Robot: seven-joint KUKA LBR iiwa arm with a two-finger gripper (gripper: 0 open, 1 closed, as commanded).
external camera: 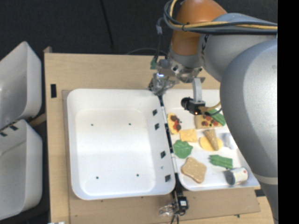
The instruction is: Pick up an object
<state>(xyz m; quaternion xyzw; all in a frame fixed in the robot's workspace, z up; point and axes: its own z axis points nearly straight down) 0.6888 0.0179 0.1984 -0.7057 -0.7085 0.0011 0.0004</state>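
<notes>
Two shallow white plastic bins sit side by side on the pale wooden desk [56, 125]: the left bin [77, 181] and the right bin [212, 185], whose inner rims touch along a line of small black clips [161, 139]. The grey arm with its orange band [194, 13] reaches in from the right and hangs over the far end of the right bin, with the gripper [161, 84] near the far end of the shared rim. Whether the jaws are open or closed cannot be told from this angle, and nothing is seen between them.

The objects lie in the right bin, apart from the gripper. Near the middle are a yellow square slice like cheese [188, 135] and a ruffled green leaf piece [182, 149]. Nearer the front lies a tan toast-shaped slice [194, 170], with a green pod-like piece [220, 161] beside it and a small white and grey cylinder [236, 176] at the front right. Farther back sit a yellow slice with red spots [174, 122] and a brown, red and green piece [210, 120].
</notes>
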